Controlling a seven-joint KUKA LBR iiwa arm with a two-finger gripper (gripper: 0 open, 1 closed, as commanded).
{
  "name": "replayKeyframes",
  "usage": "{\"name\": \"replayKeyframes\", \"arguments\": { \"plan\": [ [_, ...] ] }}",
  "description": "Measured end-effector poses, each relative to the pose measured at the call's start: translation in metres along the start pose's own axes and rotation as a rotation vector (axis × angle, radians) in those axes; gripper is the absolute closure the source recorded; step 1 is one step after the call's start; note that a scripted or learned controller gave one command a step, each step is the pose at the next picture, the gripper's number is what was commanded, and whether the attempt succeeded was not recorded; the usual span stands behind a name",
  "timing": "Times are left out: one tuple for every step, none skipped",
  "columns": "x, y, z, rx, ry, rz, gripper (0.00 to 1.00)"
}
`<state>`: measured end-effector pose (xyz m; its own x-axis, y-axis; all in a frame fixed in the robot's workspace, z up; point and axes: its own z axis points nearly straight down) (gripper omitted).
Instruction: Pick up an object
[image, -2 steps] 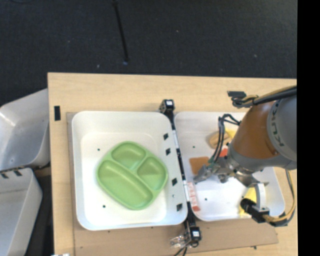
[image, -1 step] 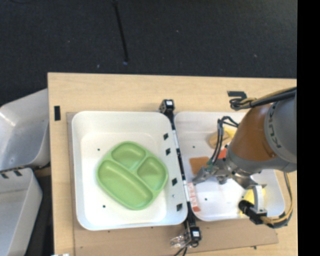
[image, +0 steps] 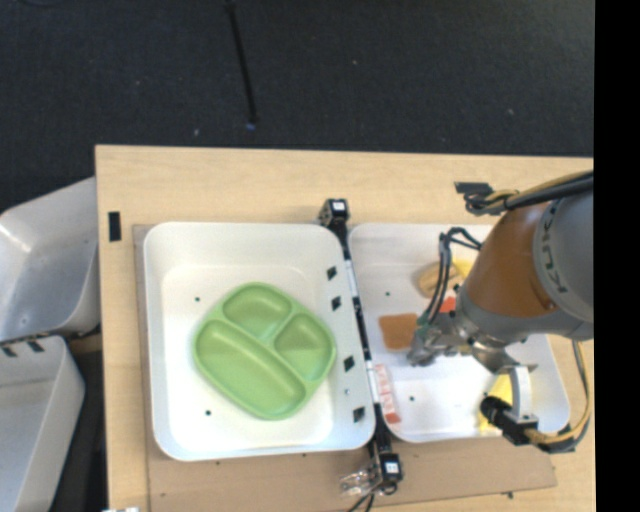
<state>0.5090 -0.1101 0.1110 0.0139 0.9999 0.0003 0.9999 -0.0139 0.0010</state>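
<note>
a: what is found in the two shallow white plastic bins?

b: in the left bin (image: 160, 330) a light green divided plastic plate (image: 263, 348) with three compartments is seen lying flat, near the middle. in the right bin (image: 400, 250) a small flat brown rectangular piece (image: 396, 330) is seen close to the divider, and a pale yellow rounded object (image: 445, 272) is partly hidden behind the arm and its cables. something yellow (image: 497, 393) is glimpsed at the bin's near right corner, under a white part of the arm.

a: and the gripper?

b: the grey two-finger gripper (image: 424, 350) is lowered into the right bin, just beside the brown piece. whether anything is held, or how far it is spread, cannot be told, since it is masked by the wrist.

a: can any writing be read?

b: a white label with red marks (image: 385, 392) is fixed along the divider, but it is too small to be read.

a: the surroundings?

b: the bins are borne by a pale wooden bench (image: 300, 185); dark carpet-like floor (image: 300, 70) is seen beyond it.
</note>
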Motion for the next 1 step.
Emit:
{"name": "replayKeyframes", "arguments": {
  "plan": [
    [0.0034,0.0039,-0.0440,-0.004,-0.001,-0.016,1.00]
  ]
}}
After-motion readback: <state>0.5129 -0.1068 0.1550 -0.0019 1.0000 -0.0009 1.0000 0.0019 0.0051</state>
